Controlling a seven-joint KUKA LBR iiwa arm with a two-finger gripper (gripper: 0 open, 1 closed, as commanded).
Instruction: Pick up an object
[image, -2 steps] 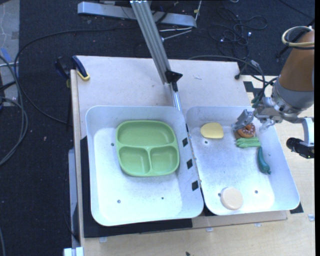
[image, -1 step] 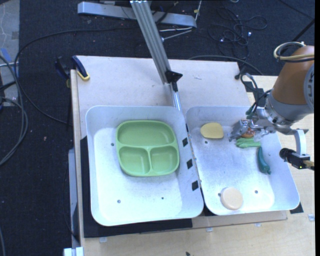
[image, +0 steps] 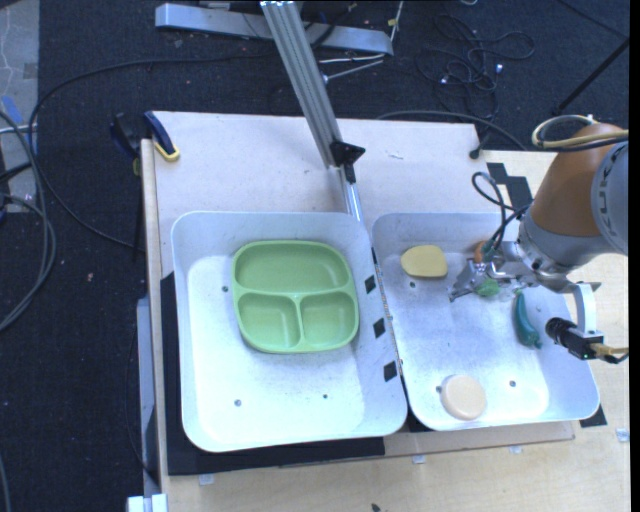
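Tool (image: 478, 282) low over right bin (image: 430, 345)

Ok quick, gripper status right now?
Gripper: low in the right bin, by a small green object; open or shut cannot be told.

Two white bins (image: 200, 330) side by side on one bench: one green divided plate (image: 296, 296) in the left; a yellow piece (image: 424, 262), a round tan piece (image: 464, 397) and a teal piece (image: 526, 322) in the right
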